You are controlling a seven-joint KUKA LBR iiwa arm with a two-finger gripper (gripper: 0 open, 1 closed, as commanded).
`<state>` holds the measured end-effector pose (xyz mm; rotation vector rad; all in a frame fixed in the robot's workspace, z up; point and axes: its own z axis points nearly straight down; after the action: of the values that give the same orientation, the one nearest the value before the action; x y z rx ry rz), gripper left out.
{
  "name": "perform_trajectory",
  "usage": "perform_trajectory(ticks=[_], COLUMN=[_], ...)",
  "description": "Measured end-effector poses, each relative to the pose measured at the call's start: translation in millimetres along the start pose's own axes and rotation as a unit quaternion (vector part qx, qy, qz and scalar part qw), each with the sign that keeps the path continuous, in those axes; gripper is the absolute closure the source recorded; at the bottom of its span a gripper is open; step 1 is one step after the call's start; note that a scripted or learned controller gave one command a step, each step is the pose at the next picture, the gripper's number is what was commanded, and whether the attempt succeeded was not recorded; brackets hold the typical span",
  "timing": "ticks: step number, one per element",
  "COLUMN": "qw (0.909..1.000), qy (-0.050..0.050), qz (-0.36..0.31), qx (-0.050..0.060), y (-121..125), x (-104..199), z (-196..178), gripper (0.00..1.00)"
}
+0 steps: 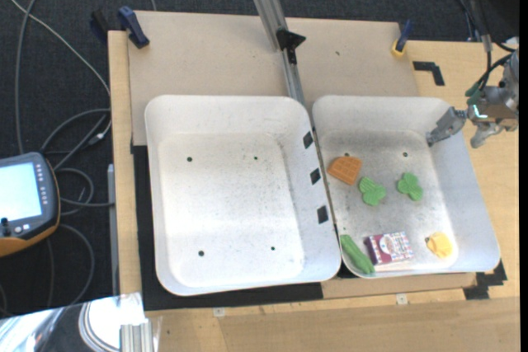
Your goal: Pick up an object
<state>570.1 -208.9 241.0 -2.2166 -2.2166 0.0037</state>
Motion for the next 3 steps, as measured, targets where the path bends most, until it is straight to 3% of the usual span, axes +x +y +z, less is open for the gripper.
perform_trajectory(ticks=[1, 3], qw=[1.0, 1.0], qy=[-0.001, 0.0], qz=[-0.001, 0.0], qx=[-0.002, 0.0], y=[1, 1], x=[0, 0], z=[-3, 103], gripper=[0.0, 0.0])
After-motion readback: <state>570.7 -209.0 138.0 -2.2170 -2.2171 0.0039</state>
